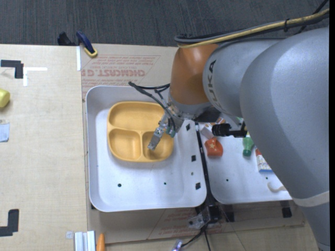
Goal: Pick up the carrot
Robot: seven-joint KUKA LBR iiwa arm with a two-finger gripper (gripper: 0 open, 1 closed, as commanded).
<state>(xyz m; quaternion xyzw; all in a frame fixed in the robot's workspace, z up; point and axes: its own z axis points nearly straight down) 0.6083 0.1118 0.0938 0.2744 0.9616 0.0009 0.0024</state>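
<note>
My gripper (153, 141) hangs low over the yellow divided plate (128, 122) in the left bin (141, 192), at the plate's right compartment. Its fingers look pressed together into one narrow tip, with nothing seen between them. A small orange-red piece (207, 133) lies in the right bin (235, 187) close to the divider, just above a red tomato (213, 148); it may be the carrot, but the arm hides most of it. The gripper is left of that piece, across the divider.
A green item (247, 150) and a white tube (263, 162) lie in the right bin under the arm. The big grey arm (272, 88) covers the upper right. A yellow object (3, 98) sits on the bench at far left.
</note>
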